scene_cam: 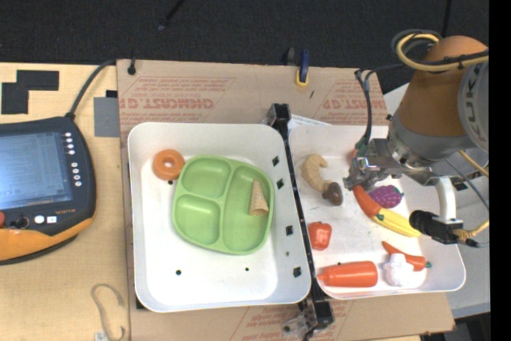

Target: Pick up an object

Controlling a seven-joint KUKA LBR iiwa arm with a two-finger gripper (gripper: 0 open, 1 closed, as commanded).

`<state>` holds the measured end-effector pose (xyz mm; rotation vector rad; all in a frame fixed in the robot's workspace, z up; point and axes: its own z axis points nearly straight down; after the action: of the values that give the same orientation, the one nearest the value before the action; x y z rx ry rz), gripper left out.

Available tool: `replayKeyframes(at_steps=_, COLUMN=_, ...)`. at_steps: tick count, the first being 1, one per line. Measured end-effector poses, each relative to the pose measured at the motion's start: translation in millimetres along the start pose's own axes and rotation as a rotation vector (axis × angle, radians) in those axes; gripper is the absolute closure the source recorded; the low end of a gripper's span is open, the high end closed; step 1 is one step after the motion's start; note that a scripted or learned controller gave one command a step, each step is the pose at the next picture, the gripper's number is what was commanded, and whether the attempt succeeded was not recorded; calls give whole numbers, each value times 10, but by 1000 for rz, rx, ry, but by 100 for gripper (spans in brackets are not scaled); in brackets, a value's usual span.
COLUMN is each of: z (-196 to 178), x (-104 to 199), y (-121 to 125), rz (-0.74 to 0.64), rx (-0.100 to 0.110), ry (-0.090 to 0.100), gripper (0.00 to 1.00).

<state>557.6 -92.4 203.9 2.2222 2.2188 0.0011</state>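
The gripper (361, 174) hangs over the right bin (455, 271); its opening I cannot tell. At its 5 o'clock, just beside it, lies an orange carrot (366, 201), with purple grapes (386, 195) beside that.

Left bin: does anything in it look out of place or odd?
Nothing is spilled or broken. The green tray lies slightly turned in the left bin, not square to its walls. A cone lies on its side in one compartment, and a donut sits beside the tray, outside it.
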Motion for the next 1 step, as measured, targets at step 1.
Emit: replayKeyframes(at_steps=1, z=-248, x=-16, y=3, rz=-1, rx=1, ry=1, gripper=100)
